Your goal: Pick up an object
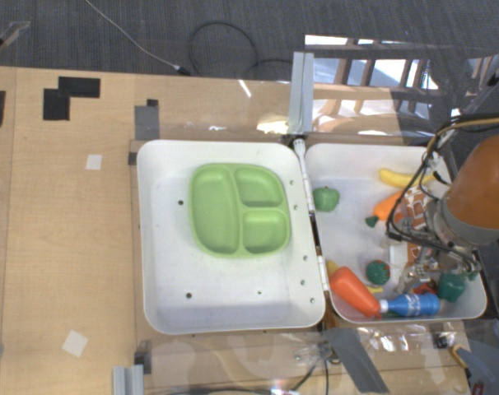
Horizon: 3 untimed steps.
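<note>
The gripper (422, 271) is lowered into the right bin (348, 164); whether its fingers are spread or pressed together cannot be told. Just left of it a green ball (377, 272) is seen, and directly below it a blue bottle (410, 305). Farther left an orange carrot (353, 291) lies, and well beyond, in the left bin (163, 299), a green divided plate (238, 209)
</note>
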Available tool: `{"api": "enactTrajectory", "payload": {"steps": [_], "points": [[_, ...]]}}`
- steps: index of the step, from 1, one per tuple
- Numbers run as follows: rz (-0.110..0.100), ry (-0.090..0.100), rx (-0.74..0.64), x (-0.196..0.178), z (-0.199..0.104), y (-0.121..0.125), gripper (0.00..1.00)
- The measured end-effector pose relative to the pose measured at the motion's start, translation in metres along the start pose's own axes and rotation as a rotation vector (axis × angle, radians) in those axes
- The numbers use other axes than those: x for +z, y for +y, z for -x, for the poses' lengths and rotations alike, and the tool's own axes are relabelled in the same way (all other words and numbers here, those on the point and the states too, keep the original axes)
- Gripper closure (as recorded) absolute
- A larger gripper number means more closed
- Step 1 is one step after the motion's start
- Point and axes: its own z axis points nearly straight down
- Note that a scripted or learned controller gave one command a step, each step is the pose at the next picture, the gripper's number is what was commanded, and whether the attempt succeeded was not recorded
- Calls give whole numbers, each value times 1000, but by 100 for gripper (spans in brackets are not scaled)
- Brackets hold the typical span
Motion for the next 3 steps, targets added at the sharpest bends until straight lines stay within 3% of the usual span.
{"api": "enactTrajectory", "payload": {"steps": [1,2,3], "points": [[3,-3,54,9,91,41,0],[1,-1,130,9,83,69,0],[-1,0,223,9,94,82,0]]}}
